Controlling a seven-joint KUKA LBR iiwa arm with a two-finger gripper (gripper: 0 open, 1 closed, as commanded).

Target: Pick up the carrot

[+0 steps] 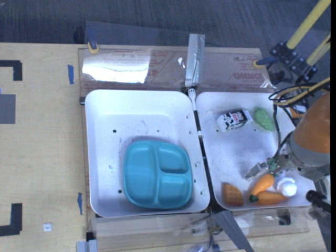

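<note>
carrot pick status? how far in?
Done: the arm has reached into the right bin, and the gripper sits low just above the carrot. In hand: nothing that can be confirmed; the carrot lies on the bin floor beside a second orange piece and a white object. Left: grasp and lift.

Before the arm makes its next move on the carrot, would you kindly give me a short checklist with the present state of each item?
1. Orange carrot lies in the right white bin: ok.
2. Claw sits just above the carrot: ok.
3. Carrot between the claw's fingers: cannot tell.
4. Space around the carrot: not ok; a second orange piece and a white round object crowd it.
5. Brown bread-like piece lies apart from the carrot: ok.
</note>
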